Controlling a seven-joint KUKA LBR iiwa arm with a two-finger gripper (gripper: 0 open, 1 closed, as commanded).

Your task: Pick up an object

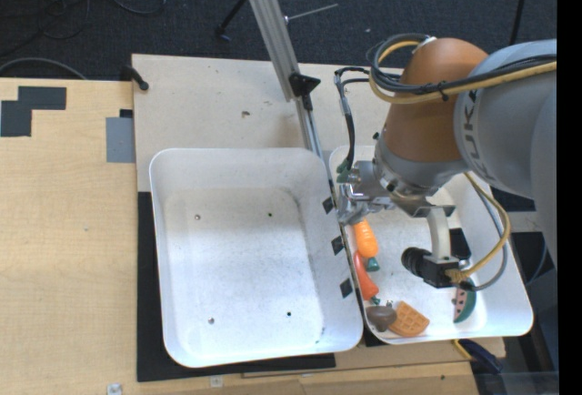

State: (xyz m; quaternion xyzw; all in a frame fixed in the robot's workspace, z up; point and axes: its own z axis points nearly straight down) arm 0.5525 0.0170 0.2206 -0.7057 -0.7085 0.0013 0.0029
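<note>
Arm over right bin, reaching near its left wall; nothing seen held.

Gripper sits at the left wall of the right bin, just above the orange carrot-like toy; can't tell how its jaws stand. Carrot toy lies along that left wall, a thin red piece just below it, a brown lump and a waffle-like piece at the bin's near edge. Toy looks light, stiff, smooth plastic, likely slippery; best pinched across its narrow middle, though the wall crowds one side.
</note>
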